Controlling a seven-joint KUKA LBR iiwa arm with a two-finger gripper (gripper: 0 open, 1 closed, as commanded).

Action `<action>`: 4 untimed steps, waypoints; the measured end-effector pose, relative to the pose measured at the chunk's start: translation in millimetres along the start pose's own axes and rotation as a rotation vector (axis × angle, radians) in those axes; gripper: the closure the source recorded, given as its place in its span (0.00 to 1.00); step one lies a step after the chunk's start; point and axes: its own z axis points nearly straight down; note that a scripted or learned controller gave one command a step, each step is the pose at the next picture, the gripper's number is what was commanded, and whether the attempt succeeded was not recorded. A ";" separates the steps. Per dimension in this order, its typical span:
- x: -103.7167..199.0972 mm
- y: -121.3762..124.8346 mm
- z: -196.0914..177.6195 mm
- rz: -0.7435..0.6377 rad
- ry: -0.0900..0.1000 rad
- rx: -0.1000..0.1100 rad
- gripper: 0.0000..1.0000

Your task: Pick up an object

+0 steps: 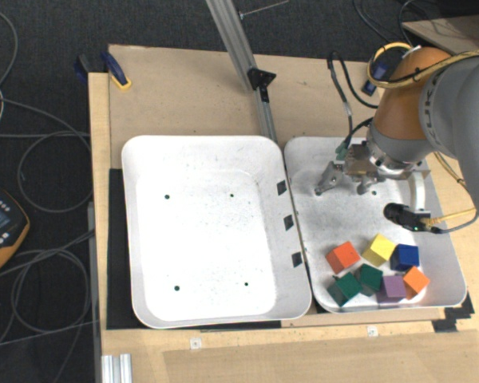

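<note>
Desk [184, 94]: pale wood top, carrying two shallow white bins side by side.

Left bin [144, 214]: white floor with a few dark specks and dots.

Right bin [319, 154]: holds a cluster of small blocks gathered in its near corner, well apart from the pincer.
- Orange block [343, 255], nearest the divide between the bins.
- Yellow block [379, 250], just beside it.
- Blue block [405, 255], touching the yellow one.
- Second orange block [416, 280], at the bin's outer near edge.
- Purple block [393, 286], between that orange one and the green pair.
- Two dark green blocks [358, 283], close together at the front of the cluster.

Arm [455, 102]: grey, with an orange band [403, 106] above the wrist, reaching in from the right over the far half of the right bin.

Pincer [345, 183]: pointed down above the bare bin floor, metal fingers [327, 183] splayed apart, nothing between them.

Other: a grey metal pole [239, 46] slanting across the desk's far side; loose cables [32, 134] on the dark floor to the left.
</note>
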 end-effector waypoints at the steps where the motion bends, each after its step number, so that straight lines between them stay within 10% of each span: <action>1: 0.3 1.4 -12.6 -0.001 0.000 -0.005 1.00; 4: 1.2 7.0 -181.2 -0.001 -0.002 -0.010 1.00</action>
